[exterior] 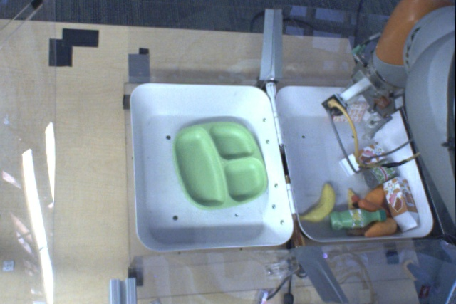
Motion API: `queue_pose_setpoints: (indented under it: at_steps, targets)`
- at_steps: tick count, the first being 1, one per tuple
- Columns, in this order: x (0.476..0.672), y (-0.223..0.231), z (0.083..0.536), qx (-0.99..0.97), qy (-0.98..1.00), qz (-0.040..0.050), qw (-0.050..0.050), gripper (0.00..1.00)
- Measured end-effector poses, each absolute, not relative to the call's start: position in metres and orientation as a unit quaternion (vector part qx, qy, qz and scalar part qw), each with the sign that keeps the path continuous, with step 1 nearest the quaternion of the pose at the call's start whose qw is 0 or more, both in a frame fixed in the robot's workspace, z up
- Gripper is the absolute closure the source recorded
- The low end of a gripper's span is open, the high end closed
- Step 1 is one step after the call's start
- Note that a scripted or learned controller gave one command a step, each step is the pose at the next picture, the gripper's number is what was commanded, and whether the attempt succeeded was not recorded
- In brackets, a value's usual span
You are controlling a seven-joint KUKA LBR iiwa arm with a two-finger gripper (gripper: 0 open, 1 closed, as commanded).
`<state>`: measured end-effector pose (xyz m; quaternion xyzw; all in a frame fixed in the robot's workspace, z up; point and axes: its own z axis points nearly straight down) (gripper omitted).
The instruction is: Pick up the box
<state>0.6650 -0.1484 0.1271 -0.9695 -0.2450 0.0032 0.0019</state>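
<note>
Box (397, 197), a small carton printed in brown, red and white, lies in the right bin (313, 146), in the corner nearest the camera and close to the right wall. It sits tilted among clutter: an orange carrot-like piece (369, 199) just beside it on the left, a second carrot (381, 228) and a green bottle (350, 218) below it, and a banana (320, 203) further left. The gripper (376, 110) hangs over the far end of the same bin, well apart from the box, under the grey arm (427, 82).

The step in hand looks like the approach. To do it well, the gripper should travel toward the near corner, line up with the carton's narrow sides and come down straight, so that it closes on the box alone and not on the carrot piece next to it. The bin wall leaves little room on the right, so a grasp across the box's short width seems safer than one along its length.

Whether the gripper is open or closed cannot be told; it is blurred and partly lost against a crinkled packet (372, 153) and loose wires. The box's far edge merges with a white scrap beside it, so its true outline and how flat it lies are uncertain. The left bin (153, 153) on the counter holds a green divided tray (221, 164).
</note>
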Motion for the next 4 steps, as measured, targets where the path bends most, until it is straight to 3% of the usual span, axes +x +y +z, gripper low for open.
queue_pose_setpoints:
  at_steps: [1, 2, 3, 4]
  targets:
    - [0.655, -0.106, 0.092, -0.960, -0.280, -0.0024, 0.000, 0.00]
    - [0.657, -0.106, 0.105, -0.960, -0.279, -0.0054, 0.000, 1.00]
    - [0.658, -0.105, 0.117, -0.960, -0.279, -0.0081, 0.001, 1.00]
    - [0.658, -0.105, 0.117, -0.960, -0.279, -0.0080, 0.001, 0.00]
